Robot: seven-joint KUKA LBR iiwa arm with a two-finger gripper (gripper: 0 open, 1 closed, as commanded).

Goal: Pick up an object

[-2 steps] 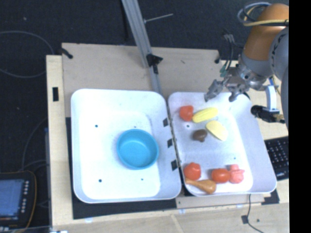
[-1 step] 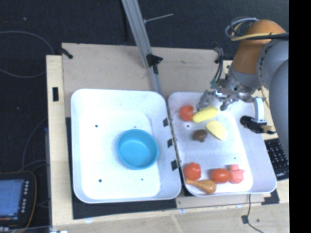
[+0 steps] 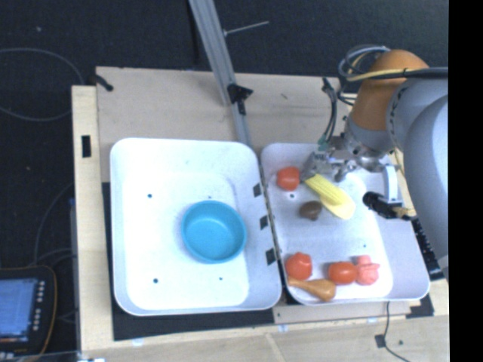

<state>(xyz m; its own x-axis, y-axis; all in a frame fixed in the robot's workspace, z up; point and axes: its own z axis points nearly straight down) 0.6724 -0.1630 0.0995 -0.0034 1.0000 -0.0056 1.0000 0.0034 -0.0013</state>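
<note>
My gripper (image 3: 330,166) hangs over the back part of the right bin (image 3: 392,240), below the orange wrist band. A yellow corn cob (image 3: 330,195) lies slantwise directly beneath it, its upper end right at the gripper. I cannot tell whether the cob is gripped or only lying under the gripper. A red tomato-like piece (image 3: 287,178) sits just left of the gripper. A small brown lump (image 3: 310,210) lies beside the cob's left side.
Along the right bin's front edge lie a red pepper (image 3: 299,265), an orange-brown pear shape (image 3: 313,287), a red piece (image 3: 342,272) and a pink piece (image 3: 367,271). The left bin (image 3: 143,172) holds a blue bowl (image 3: 214,231). A metal post (image 3: 219,51) slants up behind the bins.
</note>
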